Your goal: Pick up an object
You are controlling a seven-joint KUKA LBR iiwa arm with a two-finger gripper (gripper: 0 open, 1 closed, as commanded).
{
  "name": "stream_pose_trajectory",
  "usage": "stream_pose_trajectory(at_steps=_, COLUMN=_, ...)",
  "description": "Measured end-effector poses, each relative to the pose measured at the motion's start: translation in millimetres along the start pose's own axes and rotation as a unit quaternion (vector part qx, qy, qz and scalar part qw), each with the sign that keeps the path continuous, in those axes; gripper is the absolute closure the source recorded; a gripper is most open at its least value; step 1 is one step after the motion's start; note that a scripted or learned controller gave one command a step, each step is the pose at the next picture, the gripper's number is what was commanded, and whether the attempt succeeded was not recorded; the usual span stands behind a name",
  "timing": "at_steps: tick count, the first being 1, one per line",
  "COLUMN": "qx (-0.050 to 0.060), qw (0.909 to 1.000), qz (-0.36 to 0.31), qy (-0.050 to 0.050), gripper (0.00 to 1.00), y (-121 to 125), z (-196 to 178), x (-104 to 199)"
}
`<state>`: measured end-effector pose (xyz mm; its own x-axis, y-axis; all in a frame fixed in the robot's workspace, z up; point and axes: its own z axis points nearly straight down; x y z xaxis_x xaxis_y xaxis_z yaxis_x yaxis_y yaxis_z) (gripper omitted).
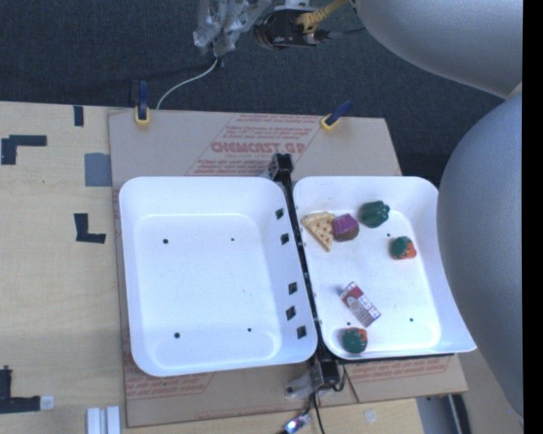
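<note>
The right bin [424,292] holds several small objects. A yellow pizza-like wedge [320,229] lies against a purple block [344,226] near the divider. A dark green piece [373,213] sits behind them, and a red and green piece [403,247] lies to the right. A red and white packet [360,304] rests near the front, with a green and red piece [355,340] at the front rim. My gripper [222,25] is high at the top of the view, far behind both bins and over the dark floor, with nothing visible in it.
The left bin [204,271] stands beside the right one on a cardboard sheet [246,148] held by two clamps. The grey arm [496,246] fills the right side and overhangs the right bin's edge. A white cable [182,85] trails from the gripper.
</note>
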<state>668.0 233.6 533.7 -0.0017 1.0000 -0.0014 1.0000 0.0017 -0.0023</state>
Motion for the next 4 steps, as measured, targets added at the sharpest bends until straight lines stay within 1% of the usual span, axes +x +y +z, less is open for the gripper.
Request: stream_pose_trajectory(at_steps=4, qx=0.000, qw=1.0000, qz=0.000, qy=0.000, gripper=1.00, y=-0.2, z=-0.2, x=0.3)
